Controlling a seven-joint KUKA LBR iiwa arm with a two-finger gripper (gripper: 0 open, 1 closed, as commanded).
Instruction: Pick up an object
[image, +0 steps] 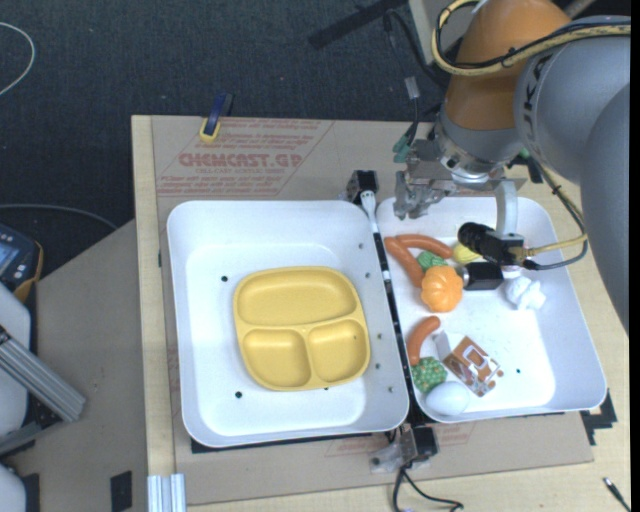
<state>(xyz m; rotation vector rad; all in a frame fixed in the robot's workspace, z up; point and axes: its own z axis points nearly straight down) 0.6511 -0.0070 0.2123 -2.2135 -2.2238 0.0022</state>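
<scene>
Toys (441, 288) crowd the right bin (560, 330), so the end effector (418, 203), its opening unclear, could snag several.

A brown board tabletop (150, 300) fills most of the view, printed with reddish lettering (240, 160) towards twelve o'clock. A blue and yellow clamp (214, 117) grips its far edge at about eleven o'clock. Beyond the board lies dark carpeted floor (150, 50), with a thin pale cable (22, 40) looping across it at ten o'clock. At nine o'clock a dark device with a blue screen (15, 262) sits at the edge, and below it, near eight o'clock, a silver aluminium rail (40, 375) runs aslant. The light is even and soft.
</scene>
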